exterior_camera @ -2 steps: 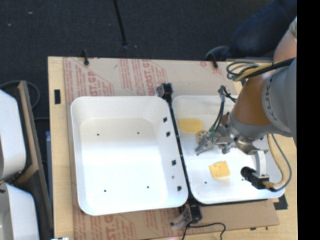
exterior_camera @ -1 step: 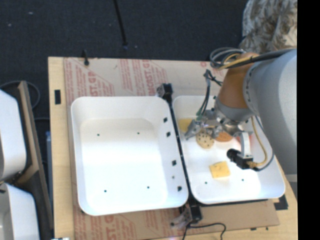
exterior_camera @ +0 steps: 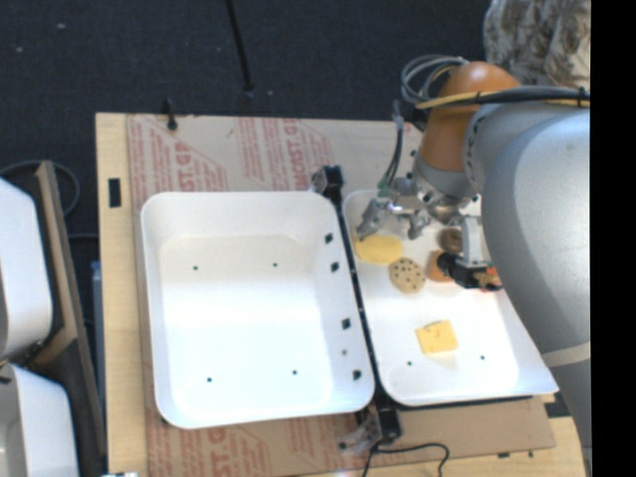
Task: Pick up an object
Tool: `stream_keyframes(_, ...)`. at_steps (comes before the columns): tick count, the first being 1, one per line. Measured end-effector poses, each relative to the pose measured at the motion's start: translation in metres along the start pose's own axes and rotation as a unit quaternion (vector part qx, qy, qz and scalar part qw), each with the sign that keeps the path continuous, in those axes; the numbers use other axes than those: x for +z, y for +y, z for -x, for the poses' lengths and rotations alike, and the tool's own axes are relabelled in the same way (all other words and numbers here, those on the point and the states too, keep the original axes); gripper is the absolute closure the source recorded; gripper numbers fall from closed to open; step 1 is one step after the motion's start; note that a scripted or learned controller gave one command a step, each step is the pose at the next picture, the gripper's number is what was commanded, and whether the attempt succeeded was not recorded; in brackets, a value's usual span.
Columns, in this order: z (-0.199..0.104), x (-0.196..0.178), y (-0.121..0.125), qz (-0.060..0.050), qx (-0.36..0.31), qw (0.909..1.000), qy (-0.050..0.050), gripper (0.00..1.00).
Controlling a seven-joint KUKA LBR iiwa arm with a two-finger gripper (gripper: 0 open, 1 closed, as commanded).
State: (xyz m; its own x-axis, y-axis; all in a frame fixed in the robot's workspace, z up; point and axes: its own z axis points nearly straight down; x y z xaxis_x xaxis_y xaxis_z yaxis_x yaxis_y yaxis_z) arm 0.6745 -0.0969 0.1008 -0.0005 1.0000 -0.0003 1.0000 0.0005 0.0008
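My gripper point(exterior_camera: 393, 220) hangs over the far left part of the right bin point(exterior_camera: 467, 381), its metal fingers spread just above a flat yellow round piece point(exterior_camera: 379, 251). Nothing sits between the fingers. A brown speckled cookie point(exterior_camera: 405, 274) lies just right of the yellow piece. A yellow cheese-like square point(exterior_camera: 437, 337) rests nearer the front of the same bin. An orange and brown toy point(exterior_camera: 459, 266) lies at the bin's right side, partly under my arm.
The left bin point(exterior_camera: 238, 311) stands beside the right one, with a black divider strip point(exterior_camera: 348, 286) between them. Both sit on a cardboard sheet point(exterior_camera: 229, 152). My grey arm covers the right bin's far right corner.
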Motion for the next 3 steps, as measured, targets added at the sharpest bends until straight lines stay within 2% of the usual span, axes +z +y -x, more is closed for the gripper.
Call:
stream_keyframes(1, 0.001, -0.011, 0.0, 0.001, 0.0, 1.0, -0.001, 1.0)
stream_keyframes(2, 0.024, -0.003, -0.091, 0.002, 0.002, 1.0, 0.0, 1.0)
stream_keyframes(3, 0.085, -0.003, -0.176, 0.002, 0.003, 1.0, -0.001, 1.0)
